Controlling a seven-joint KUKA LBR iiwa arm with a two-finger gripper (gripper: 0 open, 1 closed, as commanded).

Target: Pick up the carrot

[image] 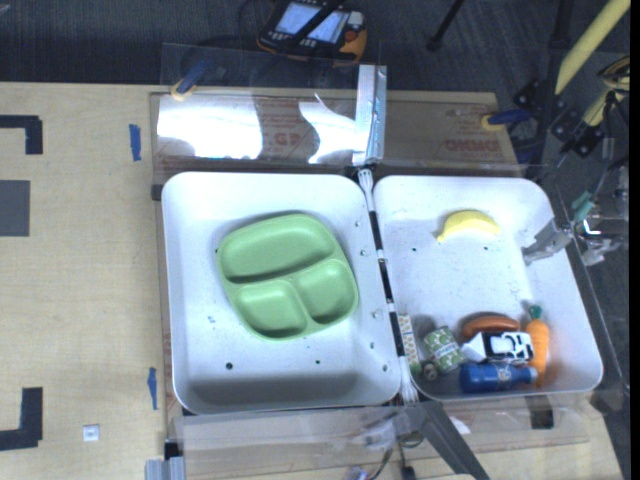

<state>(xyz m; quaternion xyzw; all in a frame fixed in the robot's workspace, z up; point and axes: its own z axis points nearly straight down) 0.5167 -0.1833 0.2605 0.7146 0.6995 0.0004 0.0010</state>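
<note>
The pick looks to be at its very start: the carrot (540,345) lies untouched in the near right corner of the right bin (480,273), so the approach, grasp and lift are all left to do.

Near to far: the carrot is a small orange taper with a green top pointing away, smooth and probably plastic, lying against the bin's curved near-right wall. It touches a crowded cluster: a black-and-white block (508,346) just to its left, a blue oblong (497,375) in front of that, a glossy sausage-like piece (488,322) behind, and a crumpled green-printed packet (440,346) further left. In the left bin (190,278) a matt green divided plate (288,272), rounded and three-sectioned, sits near the middle. Further back in the right bin a yellow banana (467,225), curved and smooth, lies alone. Both bins are shallow white trays with soft rounded corners on a pale wooden desk (80,268).

At the right bin's far right edge the gripper (560,236) hovers, well apart from the carrot; it is small and blurred here, so whether it stands wide or narrow I cannot tell.
</note>
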